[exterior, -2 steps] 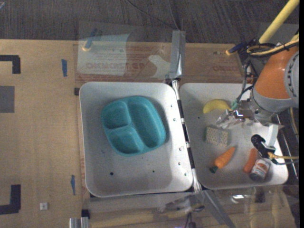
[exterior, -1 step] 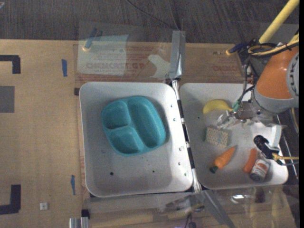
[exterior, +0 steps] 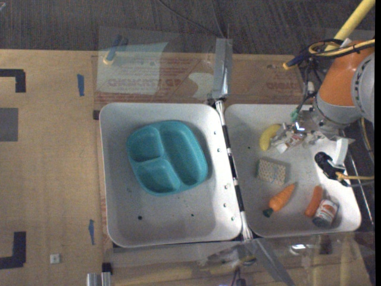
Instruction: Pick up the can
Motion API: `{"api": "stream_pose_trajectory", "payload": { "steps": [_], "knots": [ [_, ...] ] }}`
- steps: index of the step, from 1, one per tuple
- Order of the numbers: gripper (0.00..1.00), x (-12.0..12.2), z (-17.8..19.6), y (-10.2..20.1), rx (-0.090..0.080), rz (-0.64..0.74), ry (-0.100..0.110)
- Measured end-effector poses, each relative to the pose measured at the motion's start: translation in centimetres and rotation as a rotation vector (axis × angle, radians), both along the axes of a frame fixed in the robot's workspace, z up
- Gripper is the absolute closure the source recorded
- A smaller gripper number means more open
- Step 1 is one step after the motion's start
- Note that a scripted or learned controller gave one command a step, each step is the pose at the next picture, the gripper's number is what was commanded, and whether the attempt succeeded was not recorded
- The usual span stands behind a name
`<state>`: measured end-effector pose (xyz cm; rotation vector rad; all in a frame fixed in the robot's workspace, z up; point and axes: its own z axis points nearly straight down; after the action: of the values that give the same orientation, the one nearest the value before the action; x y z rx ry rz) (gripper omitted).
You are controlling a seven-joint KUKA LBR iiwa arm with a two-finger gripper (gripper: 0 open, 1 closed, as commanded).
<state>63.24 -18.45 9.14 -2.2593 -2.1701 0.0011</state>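
The can (exterior: 325,212) is small, with a white and red label and a dark end. It rests in the near right corner of the right bin (exterior: 250,119), touching an orange carrot-like piece (exterior: 314,200). My gripper (exterior: 294,134) hangs low over the far side of that bin, just right of a yellow banana (exterior: 268,137) and well away from the can. Nothing shows held in it.
A tan sponge (exterior: 271,171) and a carrot (exterior: 281,198) lie mid-bin between gripper and can. The left bin (exterior: 113,177) holds a teal divided plate (exterior: 167,157). A metal divider (exterior: 229,159) separates the bins.
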Motion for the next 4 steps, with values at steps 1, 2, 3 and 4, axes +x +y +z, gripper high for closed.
{"api": "stream_pose_trajectory", "payload": {
  "steps": [1, 2, 3, 4],
  "knots": [
    [1.0, -0.1, 0.9, 0.2, 0.002, 0.001, 0.006],
    [1.0, 0.9, 5.9, -0.7, -0.008, -0.074, -0.008],
    [1.0, 3.5, 24.1, 2.6, -0.008, -0.076, -0.01],
    [1.0, -2.6, 25.5, 5.7, -0.006, 0.188, -0.007]
  ]
}}
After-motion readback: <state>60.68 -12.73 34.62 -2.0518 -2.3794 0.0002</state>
